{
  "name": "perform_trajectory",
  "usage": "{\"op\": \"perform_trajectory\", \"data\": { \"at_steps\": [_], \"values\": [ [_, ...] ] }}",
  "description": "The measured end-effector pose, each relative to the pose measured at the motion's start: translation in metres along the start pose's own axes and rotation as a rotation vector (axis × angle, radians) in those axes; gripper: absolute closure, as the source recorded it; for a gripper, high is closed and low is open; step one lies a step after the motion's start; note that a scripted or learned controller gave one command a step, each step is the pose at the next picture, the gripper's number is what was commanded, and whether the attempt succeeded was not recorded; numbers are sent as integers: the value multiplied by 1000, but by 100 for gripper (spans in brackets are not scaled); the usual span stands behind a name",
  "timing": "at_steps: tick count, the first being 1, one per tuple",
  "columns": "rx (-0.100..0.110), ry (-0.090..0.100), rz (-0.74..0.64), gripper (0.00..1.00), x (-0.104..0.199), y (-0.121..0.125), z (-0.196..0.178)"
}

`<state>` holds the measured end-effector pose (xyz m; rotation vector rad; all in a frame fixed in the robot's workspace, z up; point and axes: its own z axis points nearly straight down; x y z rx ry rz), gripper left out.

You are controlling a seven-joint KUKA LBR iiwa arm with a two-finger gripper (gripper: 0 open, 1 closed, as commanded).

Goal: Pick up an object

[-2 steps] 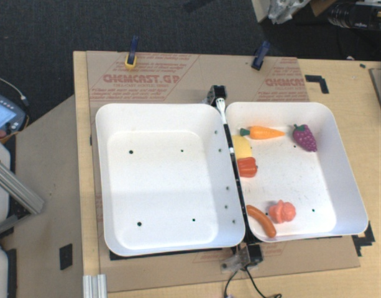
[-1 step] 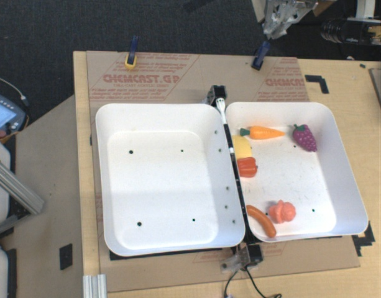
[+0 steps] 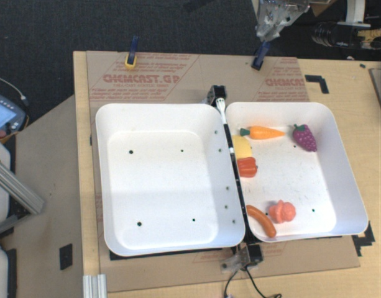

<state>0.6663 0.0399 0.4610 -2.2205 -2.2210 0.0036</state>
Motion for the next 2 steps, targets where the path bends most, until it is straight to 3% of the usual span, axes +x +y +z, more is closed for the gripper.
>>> {"op": "perform_trajectory", "data": {
  "at_steps": [2],
  "values": [
    [-10,-1,-1,100,1,1,-23]
  ]
}}
